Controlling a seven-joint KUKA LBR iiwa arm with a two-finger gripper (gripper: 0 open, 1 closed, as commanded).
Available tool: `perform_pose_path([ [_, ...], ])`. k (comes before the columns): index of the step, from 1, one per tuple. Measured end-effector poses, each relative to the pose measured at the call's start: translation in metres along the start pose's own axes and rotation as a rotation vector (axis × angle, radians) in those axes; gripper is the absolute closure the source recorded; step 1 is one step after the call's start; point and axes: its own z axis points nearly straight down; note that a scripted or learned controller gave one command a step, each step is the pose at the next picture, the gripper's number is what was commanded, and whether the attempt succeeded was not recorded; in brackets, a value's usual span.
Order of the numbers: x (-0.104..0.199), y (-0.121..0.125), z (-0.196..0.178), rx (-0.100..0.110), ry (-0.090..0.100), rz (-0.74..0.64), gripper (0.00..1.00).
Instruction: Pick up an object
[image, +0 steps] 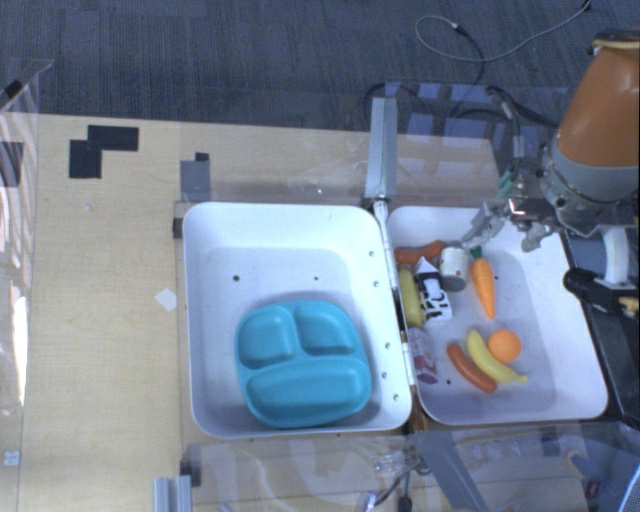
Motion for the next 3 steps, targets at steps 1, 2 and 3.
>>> perform_pose_path([
  [1,-0.013,-0.018,0.086,0.001,0.0,-0.05,0.0],
  [2,-0.02,0.009,0.162,-0.037,-0.004,-0.033,0.0],
  [3,-0.025,0.025,0.173,-0.04,0.001,-0.127,0.0],
])
